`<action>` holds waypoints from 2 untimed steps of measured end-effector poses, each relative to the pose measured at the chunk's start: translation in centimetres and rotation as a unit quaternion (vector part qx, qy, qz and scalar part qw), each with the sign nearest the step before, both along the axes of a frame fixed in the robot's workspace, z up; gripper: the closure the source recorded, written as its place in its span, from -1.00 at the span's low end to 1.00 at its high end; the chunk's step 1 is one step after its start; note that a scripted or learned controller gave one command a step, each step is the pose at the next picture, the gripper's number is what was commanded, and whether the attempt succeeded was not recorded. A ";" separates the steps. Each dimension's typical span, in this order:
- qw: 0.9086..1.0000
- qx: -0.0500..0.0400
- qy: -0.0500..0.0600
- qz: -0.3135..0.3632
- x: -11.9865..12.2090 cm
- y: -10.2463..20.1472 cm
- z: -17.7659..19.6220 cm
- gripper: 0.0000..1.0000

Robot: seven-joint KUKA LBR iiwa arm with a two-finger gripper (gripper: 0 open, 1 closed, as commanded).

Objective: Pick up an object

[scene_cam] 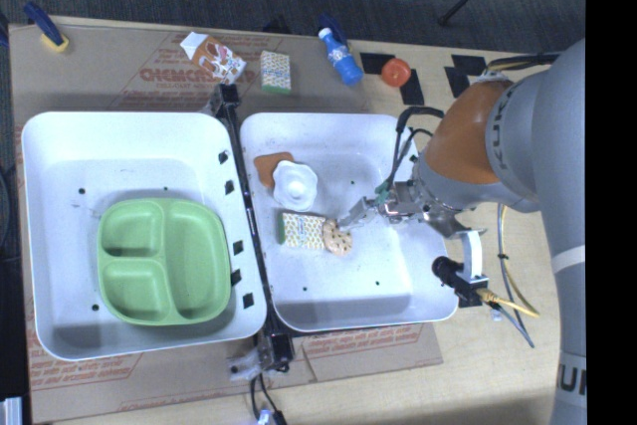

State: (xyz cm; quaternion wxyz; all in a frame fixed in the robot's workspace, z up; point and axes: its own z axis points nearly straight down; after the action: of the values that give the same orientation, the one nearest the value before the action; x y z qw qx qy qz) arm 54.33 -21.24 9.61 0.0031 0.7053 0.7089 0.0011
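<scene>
Pickup not yet accomplished, judging by the lie of things: end effector (pixel 350 214) low inside right bin (pixel 398 299), thin metal fingers slightly spread, nothing pinched between, tips just beside cookie (pixel 337 239). Cookie flat, round, tan, dark-speckled, resting on bin floor touching patterned sponge-like square (pixel 303 230) (soft-looking, greenish). Farther back, glossy white cup (pixel 295 184) against orange flat piece (pixel 269 164). Left bin (pixel 60 139) bearing smooth green plastic compartment tray (pixel 164 262). Remaining: closing on something, then lifting clear.
</scene>
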 end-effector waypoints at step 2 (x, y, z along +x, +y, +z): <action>1.000 0.001 0.002 0.002 -1.8 11.0 -0.3 -1.00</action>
State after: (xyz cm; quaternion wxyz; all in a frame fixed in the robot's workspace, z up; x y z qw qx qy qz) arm 52.57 -10.27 9.34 0.0011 0.7041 0.7101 0.0007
